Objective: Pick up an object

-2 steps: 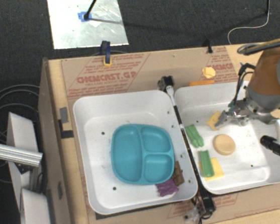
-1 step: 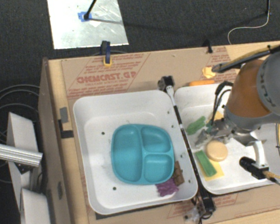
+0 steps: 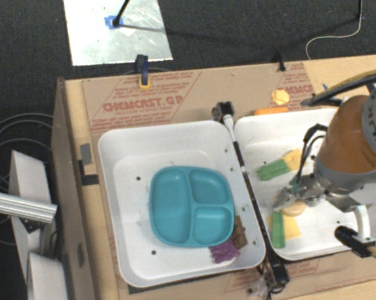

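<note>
The gripper (image 3: pixel 290 198), its grasp impossible to judge, hangs low in the right bin (image 3: pixel 262 135) over a pale yellow piece (image 3: pixel 293 210), a green stick (image 3: pixel 277 229) at its seven o'clock, another green block (image 3: pixel 272 169) at eleven.

Even bright overhead light, glare on the foil sheet (image 3: pixel 117 25), soft shadows, slightly grainy, low resolution

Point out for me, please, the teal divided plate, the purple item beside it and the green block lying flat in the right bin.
Teal divided plate (image 3: pixel 191 205): camera view, on the ridge between its compartments.
Purple item (image 3: pixel 222 252): camera view, on its middle.
Green block (image 3: pixel 272 169): camera view, on its top face.
</note>
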Controlling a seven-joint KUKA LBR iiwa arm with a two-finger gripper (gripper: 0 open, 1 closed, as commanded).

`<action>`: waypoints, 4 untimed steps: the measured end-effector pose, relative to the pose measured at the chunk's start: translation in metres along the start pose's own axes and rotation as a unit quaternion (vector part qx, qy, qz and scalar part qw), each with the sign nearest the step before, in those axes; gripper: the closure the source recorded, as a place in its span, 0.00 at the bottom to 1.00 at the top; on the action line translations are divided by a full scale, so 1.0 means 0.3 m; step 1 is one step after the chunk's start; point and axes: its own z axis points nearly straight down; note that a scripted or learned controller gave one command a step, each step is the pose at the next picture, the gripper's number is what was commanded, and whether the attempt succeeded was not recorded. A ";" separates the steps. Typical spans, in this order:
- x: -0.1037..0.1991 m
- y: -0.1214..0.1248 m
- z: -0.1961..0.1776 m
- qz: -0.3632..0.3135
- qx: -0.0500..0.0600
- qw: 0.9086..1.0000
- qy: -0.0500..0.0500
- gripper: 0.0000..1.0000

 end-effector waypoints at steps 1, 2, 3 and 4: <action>-0.046 0.444 -0.010 -0.004 -0.008 1.000 -0.002 0.00; -0.048 0.430 -0.044 -0.004 -0.004 1.000 -0.002 1.00; -0.037 0.230 -0.191 0.000 -0.002 1.000 -0.001 1.00; -0.036 0.236 -0.184 -0.001 -0.002 1.000 -0.001 0.00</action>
